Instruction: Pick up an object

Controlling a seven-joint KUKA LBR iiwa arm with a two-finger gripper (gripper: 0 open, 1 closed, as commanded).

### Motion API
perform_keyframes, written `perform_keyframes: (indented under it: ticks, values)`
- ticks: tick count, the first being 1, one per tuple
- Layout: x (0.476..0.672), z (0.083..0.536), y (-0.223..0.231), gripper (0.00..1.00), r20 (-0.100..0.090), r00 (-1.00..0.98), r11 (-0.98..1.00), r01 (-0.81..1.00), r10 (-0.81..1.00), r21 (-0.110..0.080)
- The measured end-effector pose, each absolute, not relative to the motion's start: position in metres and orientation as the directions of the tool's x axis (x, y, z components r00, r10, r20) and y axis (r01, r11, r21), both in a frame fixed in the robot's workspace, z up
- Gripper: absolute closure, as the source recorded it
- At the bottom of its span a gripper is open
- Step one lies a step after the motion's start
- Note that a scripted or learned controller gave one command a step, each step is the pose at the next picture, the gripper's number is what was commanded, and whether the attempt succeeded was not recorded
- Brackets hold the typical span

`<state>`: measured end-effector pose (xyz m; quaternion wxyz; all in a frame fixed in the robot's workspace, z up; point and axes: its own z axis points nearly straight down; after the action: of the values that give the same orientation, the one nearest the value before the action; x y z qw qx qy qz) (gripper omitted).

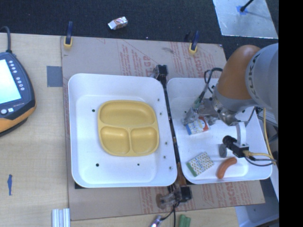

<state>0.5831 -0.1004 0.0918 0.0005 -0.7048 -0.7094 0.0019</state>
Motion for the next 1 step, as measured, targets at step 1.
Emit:
perform_keyframes:
  ticks: [1]
  values:
    - [0.5829,0.1019,-0.1017,1.0,-0.003,-0.009,0.009,1.0,1.0,-0.006]
